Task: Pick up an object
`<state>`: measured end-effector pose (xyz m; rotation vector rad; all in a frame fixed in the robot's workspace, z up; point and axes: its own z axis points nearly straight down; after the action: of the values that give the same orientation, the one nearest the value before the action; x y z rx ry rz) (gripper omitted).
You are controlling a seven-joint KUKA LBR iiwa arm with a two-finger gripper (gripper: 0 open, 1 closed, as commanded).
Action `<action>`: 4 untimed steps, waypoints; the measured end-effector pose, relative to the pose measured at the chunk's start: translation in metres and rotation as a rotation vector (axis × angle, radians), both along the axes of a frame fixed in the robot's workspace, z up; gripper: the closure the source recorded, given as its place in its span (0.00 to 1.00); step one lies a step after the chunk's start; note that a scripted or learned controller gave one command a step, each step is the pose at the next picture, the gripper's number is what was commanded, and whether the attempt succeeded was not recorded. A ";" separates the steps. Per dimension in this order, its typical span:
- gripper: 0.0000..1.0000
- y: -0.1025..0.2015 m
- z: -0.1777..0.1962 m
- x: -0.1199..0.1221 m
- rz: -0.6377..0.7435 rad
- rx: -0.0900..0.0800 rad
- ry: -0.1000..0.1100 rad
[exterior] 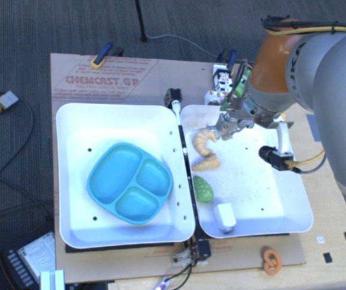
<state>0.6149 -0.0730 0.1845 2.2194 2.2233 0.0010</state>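
Gripper (224, 127) state cannot be determined; it sits low in the right bin (293, 219), beside a croissant (205, 142) near the bin's left wall. Left bin (70, 180) holds a blue divided plate (130, 182).

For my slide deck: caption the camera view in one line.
Gripper poised over a croissant in the right bin; a blue divided plate sits in the left bin.
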 end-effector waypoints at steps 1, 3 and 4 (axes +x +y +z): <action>1.00 -0.004 0.000 -0.049 -0.002 -0.002 0.002; 1.00 -0.045 -0.043 0.027 0.000 -0.001 0.001; 1.00 -0.070 -0.042 -0.012 -0.003 -0.003 0.002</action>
<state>0.6025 -0.1428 0.1428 2.2218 2.2198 -0.0040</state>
